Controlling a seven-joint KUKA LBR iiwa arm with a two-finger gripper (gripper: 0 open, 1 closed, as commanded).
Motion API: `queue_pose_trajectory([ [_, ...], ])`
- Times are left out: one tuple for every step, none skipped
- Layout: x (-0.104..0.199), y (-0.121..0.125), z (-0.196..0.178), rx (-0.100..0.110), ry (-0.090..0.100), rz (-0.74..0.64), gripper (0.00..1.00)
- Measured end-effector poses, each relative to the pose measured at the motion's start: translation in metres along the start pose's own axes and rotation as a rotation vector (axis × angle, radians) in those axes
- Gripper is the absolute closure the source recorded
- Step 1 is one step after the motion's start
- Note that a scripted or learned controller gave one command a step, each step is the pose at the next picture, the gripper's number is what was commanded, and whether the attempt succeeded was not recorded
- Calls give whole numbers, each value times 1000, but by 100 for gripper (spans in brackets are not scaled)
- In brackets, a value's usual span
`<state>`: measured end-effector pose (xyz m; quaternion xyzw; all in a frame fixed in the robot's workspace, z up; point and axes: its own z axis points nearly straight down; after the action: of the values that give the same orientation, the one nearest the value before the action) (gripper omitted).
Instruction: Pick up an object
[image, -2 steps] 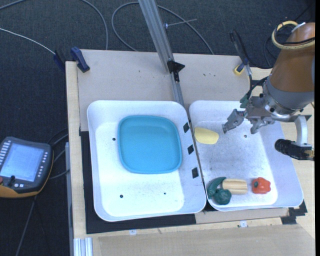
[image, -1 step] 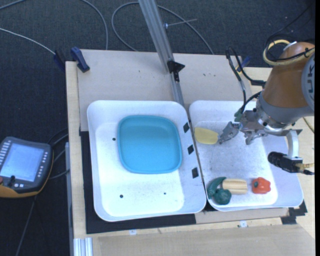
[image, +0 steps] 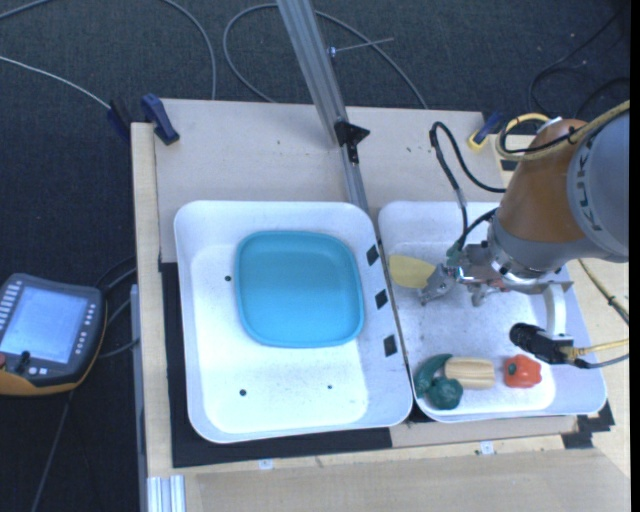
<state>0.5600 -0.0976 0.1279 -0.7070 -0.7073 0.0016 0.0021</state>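
Camera view puts the gripper (image: 440, 285) low in the right bin (image: 400, 225), its metal tip just beside a yellow, banana-like piece (image: 408, 270) at the bin's upper left; I cannot tell from here whether it touches that piece or whether it grips anything. I see three more items along the bin's near edge: a dark green vegetable (image: 438, 382), a tan cylinder (image: 470, 373) touching it, and a red pepper-like piece (image: 521, 371) further right. The grey arm with its orange band (image: 545, 185) comes in above them. In the left bin (image: 200, 300) a blue tray (image: 298, 288) lies flat. A handheld pendant (image: 45, 330) sits on the floor well left of the bench.
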Motion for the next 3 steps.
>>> queue_pose_trajectory([
  [0, -1, 34, -3, 0, 0, 0],
  [0, 0, 22, -6, 0, 0, 100],
  [-7, -1, -37, -11, -1, 1, 100],
])
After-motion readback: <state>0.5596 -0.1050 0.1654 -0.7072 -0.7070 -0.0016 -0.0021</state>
